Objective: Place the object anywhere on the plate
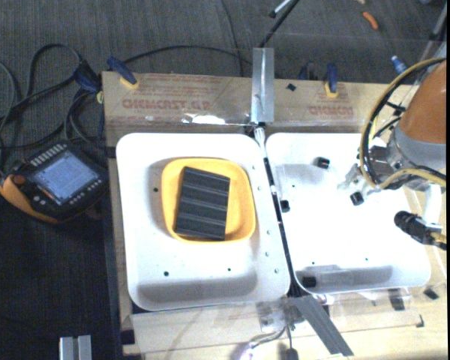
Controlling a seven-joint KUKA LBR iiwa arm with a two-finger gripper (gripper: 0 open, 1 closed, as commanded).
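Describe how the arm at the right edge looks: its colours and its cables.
The grey KUKA arm carries a broad orange band above the wrist. Yellow and black cables loop around its left side. Below them sit dark fittings; a black cylindrical part juts out. The pincer itself cannot be made out.

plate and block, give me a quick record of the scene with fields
plate: yellow, in left bin
block: dark ribbed slab, lying flat on the plate
right bin: white, beside the left one
arm: grey with orange band, over right bin's right edge
task state: block rests on plate
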